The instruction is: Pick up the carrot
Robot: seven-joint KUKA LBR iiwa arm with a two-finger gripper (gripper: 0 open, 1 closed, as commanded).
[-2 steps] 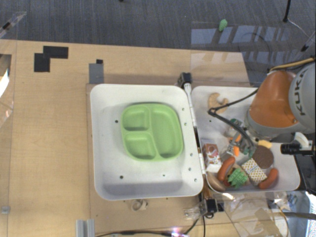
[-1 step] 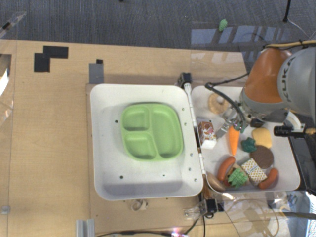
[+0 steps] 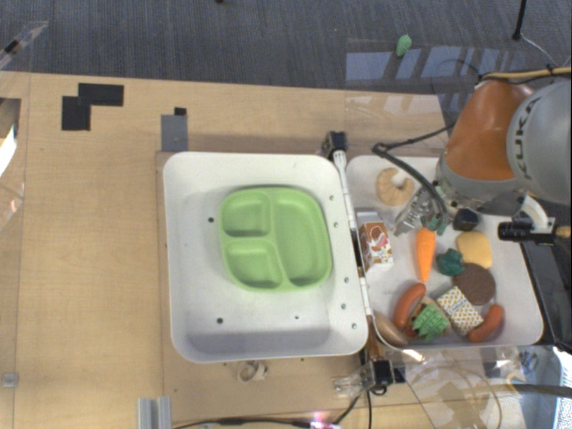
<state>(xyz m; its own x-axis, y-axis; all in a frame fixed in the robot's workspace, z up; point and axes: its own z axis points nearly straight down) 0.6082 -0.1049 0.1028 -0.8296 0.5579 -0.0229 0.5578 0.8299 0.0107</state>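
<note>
Just below the end effector (image 3: 420, 211) lies the carrot (image 3: 425, 254).

The pale tan wooden desk (image 3: 89, 266) is showing black square patches near its far left side, and beyond it a dark grey carpeted floor (image 3: 268, 16) is showing fine stripes. The shallow white left bin (image 3: 197, 329) is carrying a lime-green plastic compartment plate (image 3: 273, 238). In the shallow white right bin (image 3: 527, 311), the tapered orange toy carrot (image 3: 425, 253) is wearing a dark green top. Around it are lying a round yellow toy food piece (image 3: 475, 248), a round chocolate-brown disc (image 3: 477, 283), a reddish-brown toy sausage (image 3: 409, 304), a small red-and-white carton (image 3: 376, 244) and a bright green leafy toy (image 3: 431, 322). The grey robot arm (image 3: 536, 150) is showing its orange band.
</note>
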